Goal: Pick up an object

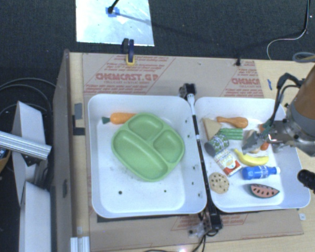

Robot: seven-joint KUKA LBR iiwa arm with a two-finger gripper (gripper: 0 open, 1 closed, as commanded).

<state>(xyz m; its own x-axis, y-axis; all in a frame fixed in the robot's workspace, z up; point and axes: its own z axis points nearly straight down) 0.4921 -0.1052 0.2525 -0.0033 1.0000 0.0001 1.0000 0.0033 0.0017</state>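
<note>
In right bin [291,196], end effector [253,139] tips blurred, hiding toy beneath.

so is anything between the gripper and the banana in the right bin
Nothing visible blocks it. The gripper hangs just above the banana in the right bin. The blue bottle lies close on its far side, and the green item sits left of the gripper.

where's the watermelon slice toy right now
The red watermelon slice toy lies at the near right corner of the right white bin, just below the blue bottle.
</note>
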